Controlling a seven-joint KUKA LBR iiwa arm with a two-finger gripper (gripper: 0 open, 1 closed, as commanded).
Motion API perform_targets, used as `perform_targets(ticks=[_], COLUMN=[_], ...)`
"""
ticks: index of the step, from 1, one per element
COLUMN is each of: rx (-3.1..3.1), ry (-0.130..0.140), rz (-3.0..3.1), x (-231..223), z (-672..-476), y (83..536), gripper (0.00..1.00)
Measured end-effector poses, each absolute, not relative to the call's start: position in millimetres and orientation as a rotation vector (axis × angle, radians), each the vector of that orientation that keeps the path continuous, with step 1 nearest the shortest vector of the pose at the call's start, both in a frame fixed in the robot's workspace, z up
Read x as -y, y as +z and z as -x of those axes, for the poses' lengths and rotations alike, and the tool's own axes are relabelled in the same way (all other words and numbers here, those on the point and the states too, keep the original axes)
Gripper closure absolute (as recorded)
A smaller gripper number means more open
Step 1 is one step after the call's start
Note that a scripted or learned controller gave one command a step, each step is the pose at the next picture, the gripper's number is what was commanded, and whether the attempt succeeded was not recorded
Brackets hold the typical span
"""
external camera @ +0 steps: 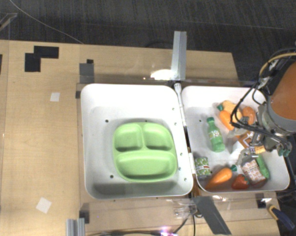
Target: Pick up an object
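Observation:
The right bin (197,102) holds several small items. A green bottle (215,134) lies left of centre, and an orange item (228,113) sits behind it. Along the front wall are a small green can (202,165), a carrot (220,176), a red piece (240,182) and a wrapped packet (252,172). My gripper (250,153) hangs low over the bin's right side, just above the packet and right of the bottle. The wrist and cables hide what lies directly under it.
The left bin (96,112) holds a green divided plate (144,150). A metal post (179,58) rises behind the wall between the two bins. The arm's orange band (291,92) overhangs the right bin's far right corner.

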State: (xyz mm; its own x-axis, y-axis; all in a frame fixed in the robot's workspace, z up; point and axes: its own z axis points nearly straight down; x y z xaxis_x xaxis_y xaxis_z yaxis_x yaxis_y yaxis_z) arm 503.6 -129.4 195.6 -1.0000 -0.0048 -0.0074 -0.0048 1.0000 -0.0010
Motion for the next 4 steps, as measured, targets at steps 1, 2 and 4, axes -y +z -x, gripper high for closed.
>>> perform_targets(ticks=[1, 2, 4], rx=[-3.124, -3.122, -3.051], ry=[-0.003, 0.000, -0.005], rz=[0.112, 0.152, 0.688], x=[116, 84, 121], z=[-538.7, -615.0, -627.4], y=[101, 89, 89], gripper=[0.00, 0.00, 0.00])
